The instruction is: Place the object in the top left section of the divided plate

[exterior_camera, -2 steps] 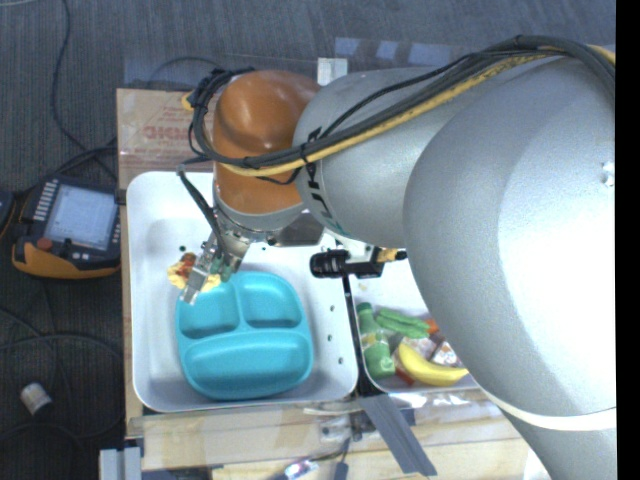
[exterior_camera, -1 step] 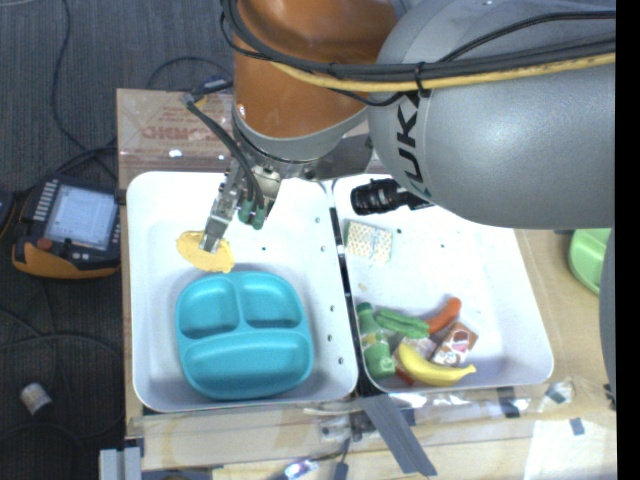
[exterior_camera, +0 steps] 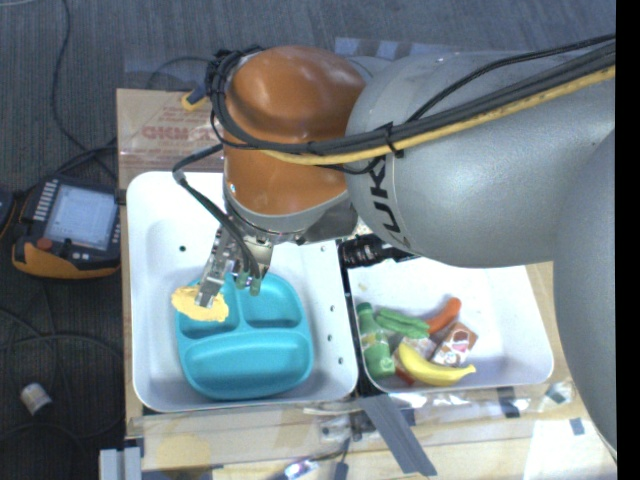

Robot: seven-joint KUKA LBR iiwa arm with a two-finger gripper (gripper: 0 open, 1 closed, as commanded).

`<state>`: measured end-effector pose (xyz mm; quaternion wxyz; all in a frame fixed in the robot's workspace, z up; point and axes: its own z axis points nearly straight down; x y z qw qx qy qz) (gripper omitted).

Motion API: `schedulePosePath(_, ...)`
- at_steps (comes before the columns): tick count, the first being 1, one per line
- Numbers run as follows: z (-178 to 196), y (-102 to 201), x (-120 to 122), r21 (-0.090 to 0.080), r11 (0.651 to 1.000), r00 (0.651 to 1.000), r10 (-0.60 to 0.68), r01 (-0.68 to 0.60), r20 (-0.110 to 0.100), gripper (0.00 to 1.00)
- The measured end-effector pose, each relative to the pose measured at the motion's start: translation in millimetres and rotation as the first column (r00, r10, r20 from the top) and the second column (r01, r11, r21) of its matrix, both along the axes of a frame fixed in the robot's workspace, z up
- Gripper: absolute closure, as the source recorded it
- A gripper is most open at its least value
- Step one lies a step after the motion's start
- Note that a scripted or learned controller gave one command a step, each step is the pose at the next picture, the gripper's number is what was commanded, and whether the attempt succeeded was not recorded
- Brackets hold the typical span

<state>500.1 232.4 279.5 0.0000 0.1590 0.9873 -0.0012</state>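
Observation:
A blue divided plate [exterior_camera: 250,353] lies in the left white bin [exterior_camera: 150,268], with two small sections at the back and one long section in front. A flat yellow object [exterior_camera: 198,305] rests on the plate's top left section and overlaps its left rim. My gripper [exterior_camera: 230,286] hangs just over the back of the plate, its fingers apart. The left fingertip [exterior_camera: 211,290] stands on or just above the yellow object, and the right one is over the top right section. Nothing sits between the fingers.
The right bin [exterior_camera: 520,298] holds a banana [exterior_camera: 432,366], green vegetables [exterior_camera: 385,328], a carrot-like piece [exterior_camera: 445,314] and a small packet [exterior_camera: 458,340]. The arm's big orange and grey body covers the back of both bins. A teach pendant [exterior_camera: 70,223] lies left of the bench.

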Motion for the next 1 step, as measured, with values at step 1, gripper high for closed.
schedulePosePath(1, 43.7, -61.0, -14.8, 0.0, 0.988, 0.988, 0.154, -0.154, 0.002, 1.0)
